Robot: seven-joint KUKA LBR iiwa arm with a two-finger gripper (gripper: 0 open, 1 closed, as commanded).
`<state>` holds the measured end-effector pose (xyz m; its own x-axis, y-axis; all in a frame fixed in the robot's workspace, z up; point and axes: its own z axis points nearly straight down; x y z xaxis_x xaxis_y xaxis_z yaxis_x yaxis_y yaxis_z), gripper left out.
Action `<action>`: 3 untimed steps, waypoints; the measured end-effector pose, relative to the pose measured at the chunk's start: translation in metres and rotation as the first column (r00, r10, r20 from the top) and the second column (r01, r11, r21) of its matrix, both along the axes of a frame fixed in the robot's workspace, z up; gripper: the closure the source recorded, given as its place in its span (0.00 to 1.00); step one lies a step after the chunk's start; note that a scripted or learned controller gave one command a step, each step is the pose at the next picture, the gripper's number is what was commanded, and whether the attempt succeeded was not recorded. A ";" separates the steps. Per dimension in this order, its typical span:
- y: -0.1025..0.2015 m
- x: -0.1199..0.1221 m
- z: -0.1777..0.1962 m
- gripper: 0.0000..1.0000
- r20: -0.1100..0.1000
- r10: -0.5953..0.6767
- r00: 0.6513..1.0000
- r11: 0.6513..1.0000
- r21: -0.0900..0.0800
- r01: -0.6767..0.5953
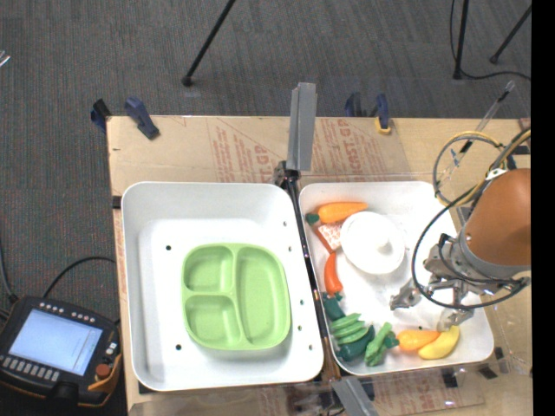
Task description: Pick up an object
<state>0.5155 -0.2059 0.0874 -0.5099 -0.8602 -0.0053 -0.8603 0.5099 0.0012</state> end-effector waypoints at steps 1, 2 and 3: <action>0.056 0.098 0.000 0.00 0.001 0.079 0.997 0.997 0.001 -0.079; 0.114 0.070 0.002 0.00 0.001 0.101 0.995 0.995 -0.004 -0.101; 0.106 0.070 0.000 0.00 0.000 0.110 0.994 0.994 -0.001 -0.110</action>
<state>0.5856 -0.0996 0.0876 -0.4121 -0.9111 -0.0039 -0.9111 0.4121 0.0009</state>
